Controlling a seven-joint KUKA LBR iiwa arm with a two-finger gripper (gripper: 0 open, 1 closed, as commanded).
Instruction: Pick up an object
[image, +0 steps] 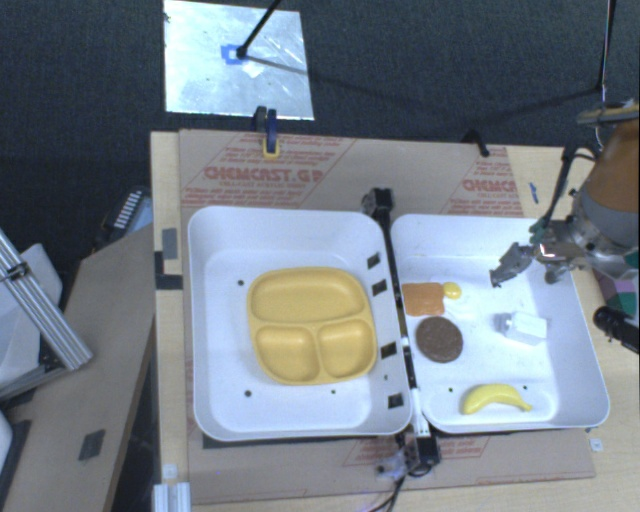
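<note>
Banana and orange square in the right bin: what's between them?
In the camera view, the brown round disc lies between the banana and the orange square, just below the square.

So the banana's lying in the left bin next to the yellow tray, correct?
Not quite. The banana lies in the right bin, near its front edge, below the brown disc. The yellow tray sits by itself in the left bin, as the camera view shows.

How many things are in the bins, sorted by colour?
Yellow: 3, the divided tray, the banana and the small yellow piece
Orange: 1, the flat square
Brown: 1, the round disc
White: 1, the small block
Total: 6
</note>
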